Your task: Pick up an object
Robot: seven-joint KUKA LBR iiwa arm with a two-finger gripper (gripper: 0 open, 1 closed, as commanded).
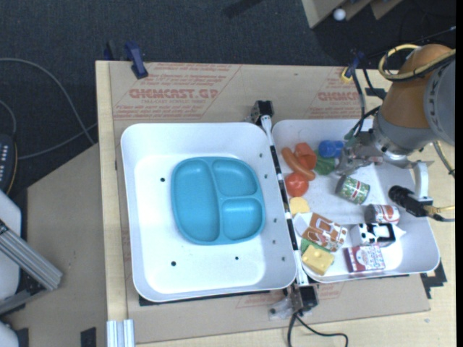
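Where dark carpet [108, 13] surrounds, brown board [217, 85] holds bins [137, 215]

Small toy foods are crowding the right white plastic bin [427, 255]; the left white bin [145, 194] is offering open room around its blue divided plate [217, 199].

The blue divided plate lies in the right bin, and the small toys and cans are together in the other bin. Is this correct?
Not quite. The camera view shows the blue divided plate in the left bin, not the right one. The rest holds: the small toys and cans, such as the green can, are together in the other bin, on the right.
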